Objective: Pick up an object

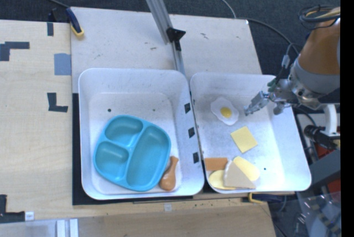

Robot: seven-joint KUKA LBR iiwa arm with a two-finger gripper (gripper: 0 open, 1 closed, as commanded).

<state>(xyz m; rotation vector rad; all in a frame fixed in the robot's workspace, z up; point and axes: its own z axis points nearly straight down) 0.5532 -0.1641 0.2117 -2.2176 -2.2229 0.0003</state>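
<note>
My gripper (pixel 263 109) hangs over the right bin (pixel 287 136), near its upper right part. It is open and nothing sits between its fingers. A toy fried egg (pixel 224 112) lies just left of the gripper's left finger, apart from it. Below it lies a flat yellow square (pixel 244 139). At the bin's front edge sit an orange block (pixel 215 164), a cream wedge (pixel 241 173) and a yellow piece (pixel 217 179) partly under the wedge.
The left bin (pixel 88 92) holds a blue divided plate (pixel 131 152) and a brown drumstick-shaped toy (pixel 170 174) at its front right. A metal pole (pixel 155 0) slants in from the top to the wall between the bins. Cables (pixel 265 25) run behind the right bin.
</note>
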